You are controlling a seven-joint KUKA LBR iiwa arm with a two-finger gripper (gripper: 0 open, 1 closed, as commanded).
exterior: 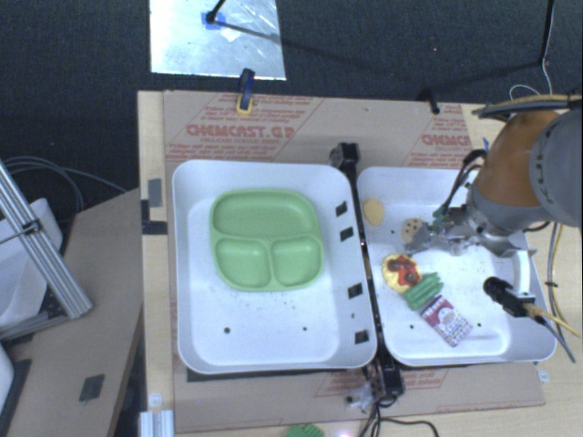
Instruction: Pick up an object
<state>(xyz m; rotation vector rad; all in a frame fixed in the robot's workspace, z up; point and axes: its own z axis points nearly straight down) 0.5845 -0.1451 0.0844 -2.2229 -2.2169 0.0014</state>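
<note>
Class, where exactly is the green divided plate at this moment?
The green divided plate lies in the left bin of the camera view, toward its upper middle, apart from the toys in the right bin.

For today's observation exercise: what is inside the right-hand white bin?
The right bin holds a cookie, yellow piece, red-yellow toy, green item and packet. The gripper covers part of its floor.

- A green divided plate [267,240] is seen lying flat in the left white bin [196,335].
- Both bins are borne by a printed cardboard sheet [273,121].
- A shiny metal sheet [219,25] is laid on the dark floor beyond the bench.
- Aluminium framing [36,253] is seen at the left edge.
</note>
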